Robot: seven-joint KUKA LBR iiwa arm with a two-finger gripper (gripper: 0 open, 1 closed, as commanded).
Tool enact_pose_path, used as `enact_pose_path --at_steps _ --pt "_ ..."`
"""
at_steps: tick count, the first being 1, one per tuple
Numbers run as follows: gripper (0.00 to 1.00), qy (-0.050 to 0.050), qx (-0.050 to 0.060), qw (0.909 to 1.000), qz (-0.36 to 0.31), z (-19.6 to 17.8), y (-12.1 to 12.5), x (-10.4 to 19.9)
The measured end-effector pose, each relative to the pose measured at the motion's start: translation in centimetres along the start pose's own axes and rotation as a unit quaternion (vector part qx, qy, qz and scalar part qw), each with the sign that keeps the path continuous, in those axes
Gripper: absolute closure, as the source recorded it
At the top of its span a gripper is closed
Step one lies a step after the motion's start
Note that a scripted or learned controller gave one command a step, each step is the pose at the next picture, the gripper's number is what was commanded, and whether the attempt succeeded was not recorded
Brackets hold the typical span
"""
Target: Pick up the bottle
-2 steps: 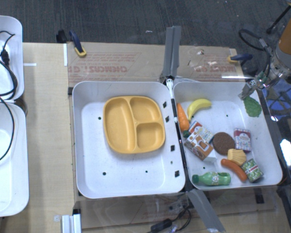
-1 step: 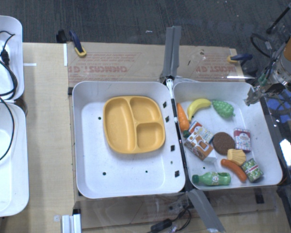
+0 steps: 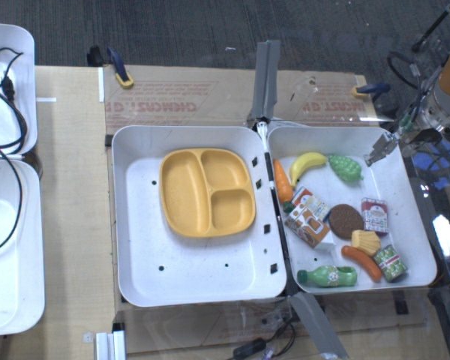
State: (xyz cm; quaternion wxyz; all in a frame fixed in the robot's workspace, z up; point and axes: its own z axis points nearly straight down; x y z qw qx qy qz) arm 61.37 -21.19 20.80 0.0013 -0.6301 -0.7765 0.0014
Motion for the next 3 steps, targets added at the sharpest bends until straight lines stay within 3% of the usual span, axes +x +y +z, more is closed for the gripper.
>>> enact_pose_path --at_steps 1,2,3 --pt "0.0 0.0 0.0 0.9902 0.14 10.4 4.3 2.9" --pt "1.0 -0.001 0.001 0.9904 0.138 9.7 4.3 2.9" --pt "1.0 -0.003 -0.006 0.9769 0.214 10.8 6.5 7.2"
